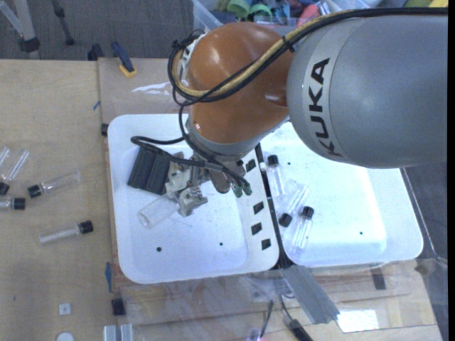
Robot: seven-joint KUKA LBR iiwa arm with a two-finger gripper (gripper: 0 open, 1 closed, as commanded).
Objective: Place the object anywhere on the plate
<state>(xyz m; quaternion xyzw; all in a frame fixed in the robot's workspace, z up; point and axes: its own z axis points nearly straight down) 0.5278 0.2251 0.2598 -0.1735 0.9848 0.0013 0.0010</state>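
Two white bins are sitting side by side on the desk [50, 119], and the gripper [190, 194] is hanging low over the left bin [142, 258], right at a clear vial [158, 212] lying on its side. Whether that gripper is spread or pinching is impossible to tell. Light, smooth and probably brittle, the vial is likely calling for a gentle hold across its middle. More capped vials [295, 219] are lying in the right bin [370, 240].
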